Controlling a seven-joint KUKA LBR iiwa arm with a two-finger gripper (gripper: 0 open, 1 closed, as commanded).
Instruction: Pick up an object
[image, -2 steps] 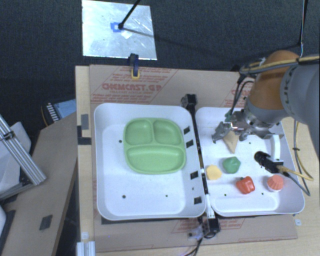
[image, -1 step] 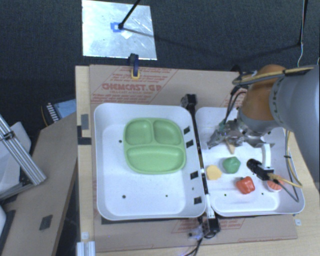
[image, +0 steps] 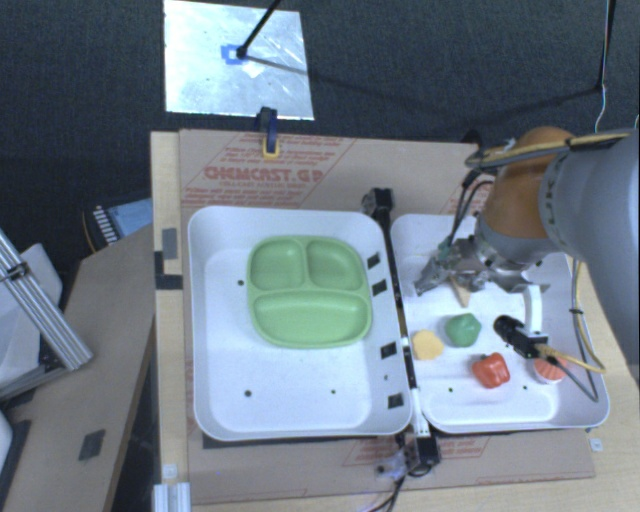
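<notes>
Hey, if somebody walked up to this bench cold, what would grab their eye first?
Probably the pale green divided plate, alone in the middle of the left white bin. Next, the grey arm with its orange band, reaching over the right white bin, above a cluster of small items: a green lump, a yellow piece and a red piece.

Arm (image: 590, 200): cut off at right edge. Claw (image: 452, 272): finger state unreadable. Right bin (image: 420, 232): far corner hidden under arm.
</notes>
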